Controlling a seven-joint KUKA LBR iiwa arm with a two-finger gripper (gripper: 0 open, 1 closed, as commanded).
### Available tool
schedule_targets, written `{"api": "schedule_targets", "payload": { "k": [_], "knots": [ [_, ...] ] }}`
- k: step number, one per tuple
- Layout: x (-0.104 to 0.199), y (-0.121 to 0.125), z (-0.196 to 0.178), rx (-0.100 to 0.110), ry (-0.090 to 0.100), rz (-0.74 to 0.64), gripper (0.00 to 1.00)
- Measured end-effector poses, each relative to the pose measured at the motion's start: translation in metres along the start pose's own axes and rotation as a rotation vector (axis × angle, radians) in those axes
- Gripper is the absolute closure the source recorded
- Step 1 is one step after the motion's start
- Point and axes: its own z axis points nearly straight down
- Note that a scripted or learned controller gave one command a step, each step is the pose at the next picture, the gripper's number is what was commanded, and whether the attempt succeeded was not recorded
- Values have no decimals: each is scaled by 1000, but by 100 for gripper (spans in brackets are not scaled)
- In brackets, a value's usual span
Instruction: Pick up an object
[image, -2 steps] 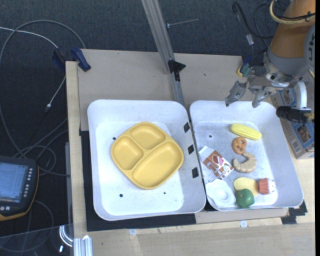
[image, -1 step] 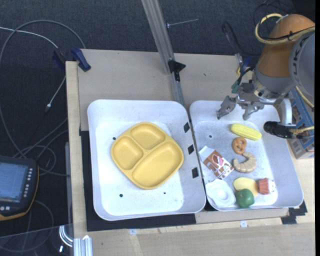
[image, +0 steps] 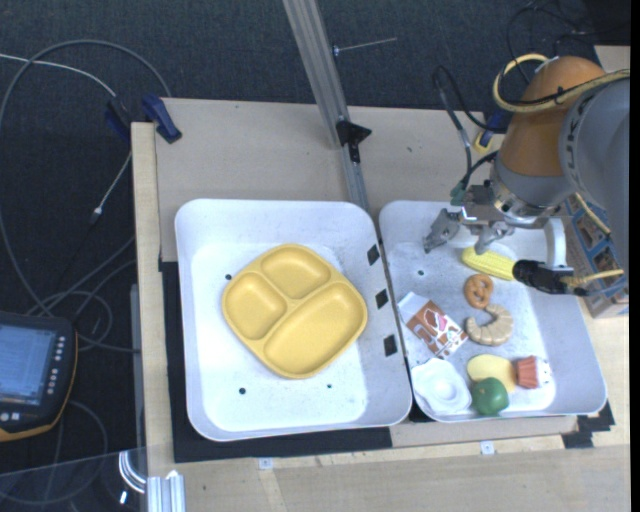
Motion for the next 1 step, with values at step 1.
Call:
{"api": "schedule_targets", "payload": {
  "k": [1],
  "knots": [
    [0,2,-15,-8,0,-1,100]
  ]
}}
